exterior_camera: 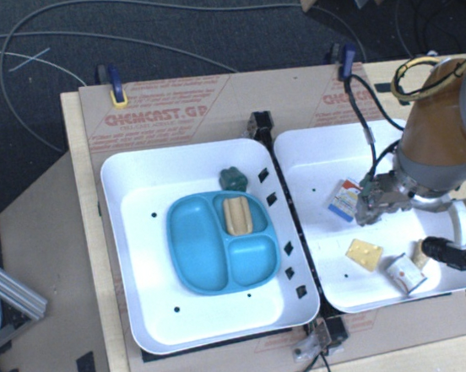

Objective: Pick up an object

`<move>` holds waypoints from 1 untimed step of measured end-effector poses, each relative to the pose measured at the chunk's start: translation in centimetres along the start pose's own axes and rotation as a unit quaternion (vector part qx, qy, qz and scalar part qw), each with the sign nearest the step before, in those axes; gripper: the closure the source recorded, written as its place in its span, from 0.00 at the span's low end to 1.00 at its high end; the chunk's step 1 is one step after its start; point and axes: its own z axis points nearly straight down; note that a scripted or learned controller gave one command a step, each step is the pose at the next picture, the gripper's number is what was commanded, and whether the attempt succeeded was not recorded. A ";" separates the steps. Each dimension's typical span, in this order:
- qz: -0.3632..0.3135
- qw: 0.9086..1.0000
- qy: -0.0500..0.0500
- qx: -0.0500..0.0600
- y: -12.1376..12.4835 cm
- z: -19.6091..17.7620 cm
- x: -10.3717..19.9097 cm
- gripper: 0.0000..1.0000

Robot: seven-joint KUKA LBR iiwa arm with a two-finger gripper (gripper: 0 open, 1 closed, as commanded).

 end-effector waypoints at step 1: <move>0.000 1.000 0.000 -0.001 -0.9 -5.4 -0.1 1.00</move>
